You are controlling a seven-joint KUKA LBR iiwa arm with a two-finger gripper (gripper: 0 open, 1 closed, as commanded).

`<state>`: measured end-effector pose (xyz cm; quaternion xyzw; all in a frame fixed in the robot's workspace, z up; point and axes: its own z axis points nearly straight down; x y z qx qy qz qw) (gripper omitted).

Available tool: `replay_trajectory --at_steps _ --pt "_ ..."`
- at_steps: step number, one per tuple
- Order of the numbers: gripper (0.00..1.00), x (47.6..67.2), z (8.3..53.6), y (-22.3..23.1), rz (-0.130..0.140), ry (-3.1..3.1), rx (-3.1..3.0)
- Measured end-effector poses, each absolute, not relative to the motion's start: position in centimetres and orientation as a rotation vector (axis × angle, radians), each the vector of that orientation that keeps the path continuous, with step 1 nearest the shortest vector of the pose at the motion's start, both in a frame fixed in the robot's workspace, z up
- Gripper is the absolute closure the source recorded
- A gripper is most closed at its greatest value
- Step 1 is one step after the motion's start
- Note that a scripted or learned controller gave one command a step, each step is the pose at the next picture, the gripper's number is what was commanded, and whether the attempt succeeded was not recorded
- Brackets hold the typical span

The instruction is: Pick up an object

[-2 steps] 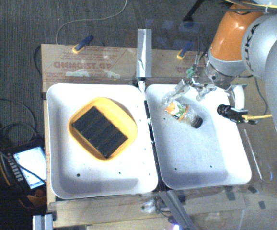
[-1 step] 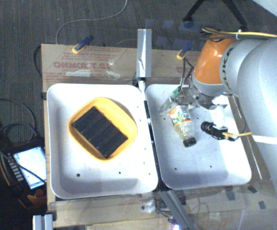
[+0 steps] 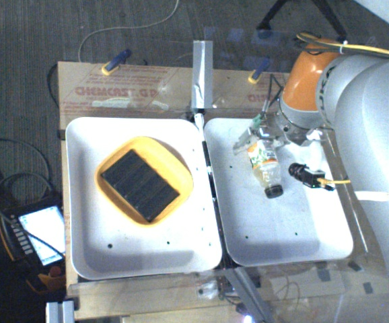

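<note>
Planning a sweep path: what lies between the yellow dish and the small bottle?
In the camera view, only bare bin floor and the bins' adjoining rims separate dish and bottle.

Red print on the brown protective sheet (image 3: 80,106) of the board lying at twelve o'clock from the left bin (image 3: 80,200) reads "CHEMCAST GP"; smaller red lines beneath it are too faint to read. The bottle (image 3: 265,165) in the right bin (image 3: 302,234) carries a green and orange label whose wording is too small to make out.
</note>
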<state>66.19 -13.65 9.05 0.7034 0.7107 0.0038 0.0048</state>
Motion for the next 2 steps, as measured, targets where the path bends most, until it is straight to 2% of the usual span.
replay_trajectory --at_steps 1,2 --pt "1.00 66.2 9.9 -13.6 0.011 2.229 2.203" --pt "1.00 66.8 18.3 -8.3 -0.003 2.380 2.052"
